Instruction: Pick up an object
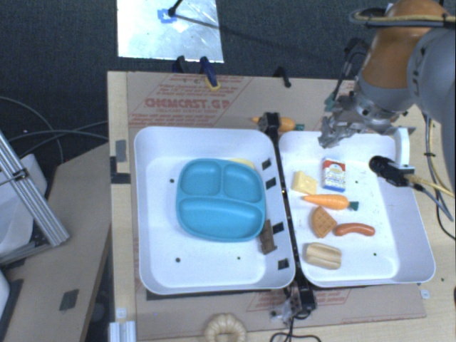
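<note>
My gripper [332, 137] hangs over the far left corner of the right bin [410, 223], above the bin floor, with nothing seen in it. Just in front of it lies a small red and white carton [333, 175]. A yellow cheese wedge [305, 183] lies left of the carton, with an orange carrot [328, 201] below both. Nearer the front are a brown waffle piece [323, 222], a red sausage [354, 229] and a pale bun [323, 255].
The left bin [157, 212] holds a blue divided plate [219, 199], a yellow piece [244, 163] behind it and a brown piece [267, 239] at its right front. An orange item [285, 125] lies behind the bins. A pale ring [226, 328] lies at the bench's front edge.
</note>
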Motion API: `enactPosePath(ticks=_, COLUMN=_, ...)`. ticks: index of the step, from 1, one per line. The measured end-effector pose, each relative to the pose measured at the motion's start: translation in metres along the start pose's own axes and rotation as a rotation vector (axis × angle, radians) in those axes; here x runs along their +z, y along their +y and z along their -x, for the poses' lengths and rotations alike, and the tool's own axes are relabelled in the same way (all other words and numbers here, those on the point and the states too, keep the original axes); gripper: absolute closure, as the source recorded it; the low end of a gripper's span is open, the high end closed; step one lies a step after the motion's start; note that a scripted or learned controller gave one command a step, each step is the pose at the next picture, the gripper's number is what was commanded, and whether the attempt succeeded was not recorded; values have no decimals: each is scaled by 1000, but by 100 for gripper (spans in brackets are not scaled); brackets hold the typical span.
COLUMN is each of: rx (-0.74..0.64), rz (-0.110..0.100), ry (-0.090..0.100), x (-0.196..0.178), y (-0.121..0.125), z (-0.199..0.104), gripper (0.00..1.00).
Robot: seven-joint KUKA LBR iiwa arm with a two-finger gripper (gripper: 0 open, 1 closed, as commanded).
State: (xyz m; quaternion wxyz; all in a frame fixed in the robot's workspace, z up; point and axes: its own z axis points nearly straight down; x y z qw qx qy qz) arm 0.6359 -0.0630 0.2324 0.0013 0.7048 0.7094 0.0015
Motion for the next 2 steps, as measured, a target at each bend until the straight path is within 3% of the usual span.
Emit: enactPosePath(ticks=2, rx=4, rz=-2, ry=-1, x=17, y=-4, z=4, gripper=100)
